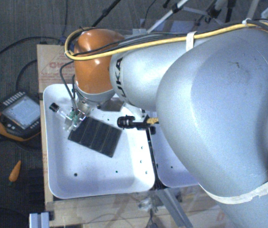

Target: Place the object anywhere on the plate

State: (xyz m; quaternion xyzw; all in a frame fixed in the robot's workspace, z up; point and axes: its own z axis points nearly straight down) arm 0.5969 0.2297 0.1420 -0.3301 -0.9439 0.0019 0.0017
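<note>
Plate [96, 137], flat, long axis slanting down-right

Matt ribbed plate [95, 137], smooth white bin [96, 177]

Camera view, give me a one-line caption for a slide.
Gripper poised at the corner of a black ribbed plate in the left white bin.
</note>
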